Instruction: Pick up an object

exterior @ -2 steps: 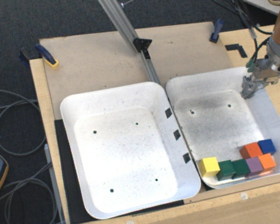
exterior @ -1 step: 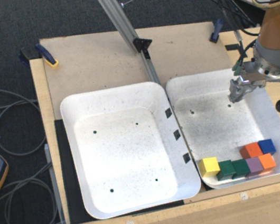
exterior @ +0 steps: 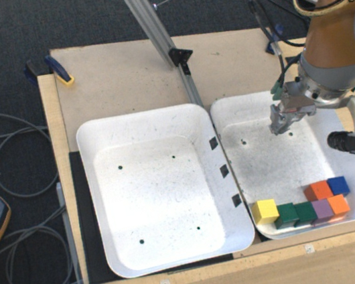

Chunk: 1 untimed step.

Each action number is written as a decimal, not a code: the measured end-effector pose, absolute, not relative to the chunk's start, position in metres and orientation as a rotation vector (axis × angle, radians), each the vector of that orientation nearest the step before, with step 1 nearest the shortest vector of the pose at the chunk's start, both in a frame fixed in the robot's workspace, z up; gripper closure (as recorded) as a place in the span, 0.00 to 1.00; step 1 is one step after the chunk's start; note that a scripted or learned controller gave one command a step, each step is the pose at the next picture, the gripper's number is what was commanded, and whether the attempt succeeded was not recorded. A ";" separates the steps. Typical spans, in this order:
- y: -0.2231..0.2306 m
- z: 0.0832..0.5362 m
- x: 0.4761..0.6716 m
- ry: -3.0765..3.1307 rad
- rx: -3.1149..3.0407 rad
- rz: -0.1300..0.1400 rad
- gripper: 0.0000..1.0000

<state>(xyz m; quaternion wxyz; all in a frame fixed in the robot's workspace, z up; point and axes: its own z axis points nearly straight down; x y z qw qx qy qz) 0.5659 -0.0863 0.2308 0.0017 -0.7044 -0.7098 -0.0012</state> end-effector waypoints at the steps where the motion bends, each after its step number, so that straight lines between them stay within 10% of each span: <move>1: -0.037 0.242 0.555 -2.227 -2.211 -0.003 1.00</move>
